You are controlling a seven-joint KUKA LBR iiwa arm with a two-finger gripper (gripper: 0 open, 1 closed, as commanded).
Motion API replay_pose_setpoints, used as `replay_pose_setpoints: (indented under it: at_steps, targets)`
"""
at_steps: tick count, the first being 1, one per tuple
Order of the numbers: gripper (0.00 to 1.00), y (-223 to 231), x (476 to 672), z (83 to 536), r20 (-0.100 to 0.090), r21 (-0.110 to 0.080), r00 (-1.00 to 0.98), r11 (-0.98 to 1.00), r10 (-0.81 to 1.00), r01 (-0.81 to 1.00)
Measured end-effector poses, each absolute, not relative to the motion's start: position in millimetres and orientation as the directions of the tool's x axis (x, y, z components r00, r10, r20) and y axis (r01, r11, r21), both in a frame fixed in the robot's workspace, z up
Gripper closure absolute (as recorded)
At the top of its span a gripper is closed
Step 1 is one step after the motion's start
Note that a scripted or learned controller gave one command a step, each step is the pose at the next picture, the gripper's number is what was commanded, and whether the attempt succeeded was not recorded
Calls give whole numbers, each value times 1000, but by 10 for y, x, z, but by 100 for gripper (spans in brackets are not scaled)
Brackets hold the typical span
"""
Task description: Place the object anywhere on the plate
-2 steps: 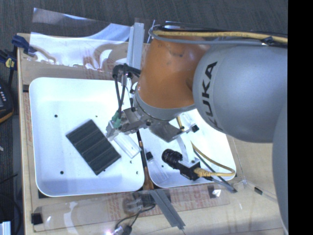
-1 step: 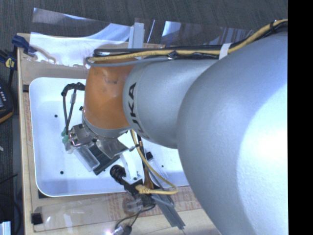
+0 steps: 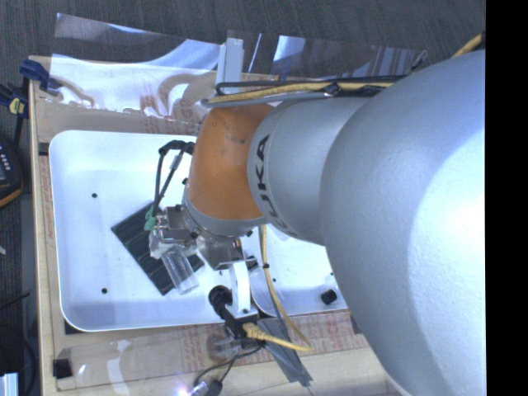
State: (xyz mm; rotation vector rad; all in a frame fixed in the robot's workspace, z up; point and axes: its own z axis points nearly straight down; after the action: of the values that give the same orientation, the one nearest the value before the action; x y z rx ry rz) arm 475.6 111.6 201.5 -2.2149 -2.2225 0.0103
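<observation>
My gripper (image 3: pixel 177 271) hangs over the dark plate (image 3: pixel 136 233) in the left bin (image 3: pixel 82 221); whether it grips anything, I cannot tell.

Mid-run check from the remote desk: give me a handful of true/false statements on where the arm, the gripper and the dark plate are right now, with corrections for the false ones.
1. The gripper is over the left bin. True.
2. The dark plate lies in the right bin. False: it lies in the left bin, partly hidden under the gripper.
3. The plate is round and white. False: it is dark and flat with straight edges, set at an angle to the bin walls.
4. The orange band sits just above the wrist, over the left bin's right side. True.
5. A small dark object lies in the right bin near its front edge. True.
</observation>
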Motion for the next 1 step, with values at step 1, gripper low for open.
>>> replay_pose_setpoints:
  at_steps: [1]
  targets:
    - [100, 1175, 4984, 1242, -5, -9, 345, -345, 939, 939]
